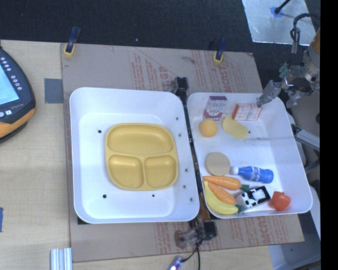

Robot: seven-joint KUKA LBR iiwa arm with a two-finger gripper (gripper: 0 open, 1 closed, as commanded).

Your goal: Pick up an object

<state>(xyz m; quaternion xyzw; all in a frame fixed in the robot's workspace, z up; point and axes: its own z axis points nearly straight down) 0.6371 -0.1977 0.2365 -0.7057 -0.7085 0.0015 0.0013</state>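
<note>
The gripper hangs over the far corner of the right bin; whether it is spread or closed cannot be told. Nothing is seen in its grasp. The red-and-white box lies just beside it. The yellow wedge is next out, then the orange ball. Farther off lie the blue bottle and banana. The yellow tray is farthest, in the left bin.

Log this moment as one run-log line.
gripper: over right bin's far corner | near: small carton | held: nothing seen | yellow tray: left bin
</note>
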